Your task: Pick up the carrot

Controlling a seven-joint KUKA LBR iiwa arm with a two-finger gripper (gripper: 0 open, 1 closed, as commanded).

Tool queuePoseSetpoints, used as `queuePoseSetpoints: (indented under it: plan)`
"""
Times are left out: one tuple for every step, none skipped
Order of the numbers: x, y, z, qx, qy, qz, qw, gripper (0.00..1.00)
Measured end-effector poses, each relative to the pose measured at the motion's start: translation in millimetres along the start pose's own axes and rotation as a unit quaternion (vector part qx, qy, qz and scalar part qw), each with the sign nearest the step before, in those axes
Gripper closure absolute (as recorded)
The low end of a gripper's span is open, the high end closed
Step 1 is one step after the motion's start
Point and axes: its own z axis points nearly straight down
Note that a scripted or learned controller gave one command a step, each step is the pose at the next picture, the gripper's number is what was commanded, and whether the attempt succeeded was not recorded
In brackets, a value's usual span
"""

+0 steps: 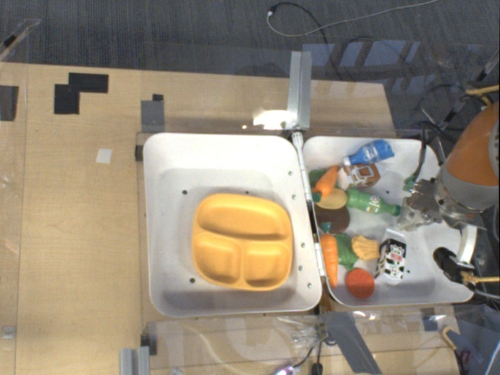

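Against the right bin's (pixel 414 291) left wall I see the carrot (pixel 330 258), likely light, rigid, smooth plastic; I'd pinch mid-body. Gripper (pixel 422 208) jaw state: can't tell.

The left bin (pixel 160 170) holds a yellow divided tray (pixel 242 239). The right bin (pixel 418 283) holds the carrot (pixel 330 259) along its left wall, beside a red tomato (pixel 360 283). The gripper (pixel 414 209) sits at the bin's right side, well apart from the carrot.
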Motion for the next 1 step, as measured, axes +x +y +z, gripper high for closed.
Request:
queuePoseSetpoints:
  plan:
    - [1.8,1.3,-9.4,0.0,0.0,-0.005,1.0,1.0]
